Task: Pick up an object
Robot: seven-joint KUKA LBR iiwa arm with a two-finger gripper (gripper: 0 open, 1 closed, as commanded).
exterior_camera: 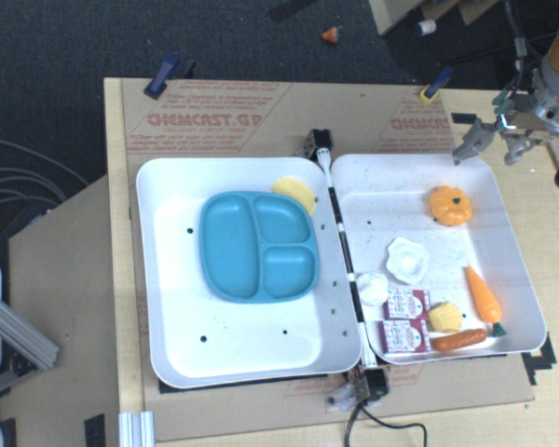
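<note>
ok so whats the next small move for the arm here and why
Probably swing the gripper in over the right bin and toward the orange pumpkin toy. The gripper hangs open at the bin's far right corner with nothing between its fingers, and the pumpkin is the nearest object, sitting apart from the crowded near end, so there should be room for the fingers around it.

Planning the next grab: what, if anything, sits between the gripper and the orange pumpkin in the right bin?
Nothing visible. The gripper hangs above the right bin's far corner, with bare white floor between it and the pumpkin.
</note>
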